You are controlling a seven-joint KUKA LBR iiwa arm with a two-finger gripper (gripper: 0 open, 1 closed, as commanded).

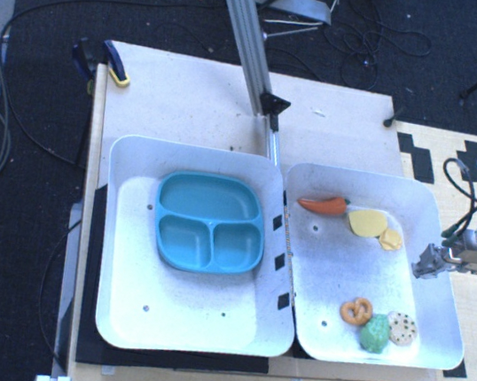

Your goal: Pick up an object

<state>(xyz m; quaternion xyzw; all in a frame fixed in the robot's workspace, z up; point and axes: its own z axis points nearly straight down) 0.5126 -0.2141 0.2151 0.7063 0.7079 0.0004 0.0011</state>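
Note:
The right bin (333, 272) holds several small toy foods. An orange carrot (323, 205) lies near its far edge, with a yellow piece (367, 223) and a smaller yellow bit (390, 241) just right of it. Near the front right corner sit a pretzel (356, 311), a green item (374, 335) and a speckled cookie (401, 328). My gripper (432, 261) hangs at the bin's right rim, apart from all of these, with nothing seen in it. The arm enters from the right edge.
The left bin (113, 300) carries a blue divided tray (211, 224). A slanted metal pole (252, 48) runs from the top down to the gap between the bins. Black markers sit on the bench at the right (423, 156).

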